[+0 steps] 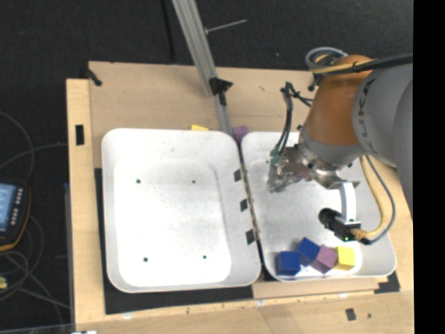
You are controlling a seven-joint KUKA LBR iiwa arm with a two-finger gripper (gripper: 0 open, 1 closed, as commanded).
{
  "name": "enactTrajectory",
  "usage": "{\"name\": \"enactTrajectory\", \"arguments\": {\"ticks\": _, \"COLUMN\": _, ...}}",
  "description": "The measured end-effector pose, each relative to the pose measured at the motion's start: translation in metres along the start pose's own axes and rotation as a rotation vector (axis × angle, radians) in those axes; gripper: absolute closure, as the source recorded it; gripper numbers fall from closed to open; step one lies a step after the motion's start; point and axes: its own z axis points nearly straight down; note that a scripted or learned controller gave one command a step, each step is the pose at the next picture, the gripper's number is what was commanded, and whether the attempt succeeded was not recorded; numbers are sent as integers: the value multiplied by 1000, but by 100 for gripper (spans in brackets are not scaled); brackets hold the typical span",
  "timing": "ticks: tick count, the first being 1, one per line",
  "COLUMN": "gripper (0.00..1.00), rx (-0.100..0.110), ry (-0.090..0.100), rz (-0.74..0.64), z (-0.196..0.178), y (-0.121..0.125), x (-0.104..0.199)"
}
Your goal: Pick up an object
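Blocks cluster at the near edge of the right bin (372,186): from left, a blue block (288,262), a second blue block (308,247), a purple block (325,257) and a yellow block (346,257), touching or nearly so. They look light, rigid and flat-sided, best gripped across opposite faces. Up and left of them hangs the gripper (279,179); whether its jaws are apart, I cannot tell.

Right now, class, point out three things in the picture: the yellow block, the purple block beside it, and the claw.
yellow block (346,257): camera view, on its top face.
purple block (325,257): camera view, on its top face.
claw (277,181): camera view, midway between its fingertips, above the right bin's floor.
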Motion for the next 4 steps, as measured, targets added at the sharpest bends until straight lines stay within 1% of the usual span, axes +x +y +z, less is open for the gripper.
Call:
{"name": "enactTrajectory", "arguments": {"ticks": 1, "gripper": 100, "rx": 7, "ry": 3, "rz": 3, "z": 12, "y": 27, "x": 17}}
{"name": "enactTrajectory", "arguments": {"ticks": 2, "gripper": 100, "rx": 6, "ry": 4, "rz": 2, "z": 11, "y": 55, "x": 43}}
{"name": "enactTrajectory", "arguments": {"ticks": 3, "gripper": 100, "rx": 6, "ry": 6, "rz": -2, "z": 0, "y": 66, "x": 106}}
{"name": "enactTrajectory", "arguments": {"ticks": 4, "gripper": 100, "rx": 7, "ry": 1, "rz": 3, "z": 12, "y": 90, "x": 100}}
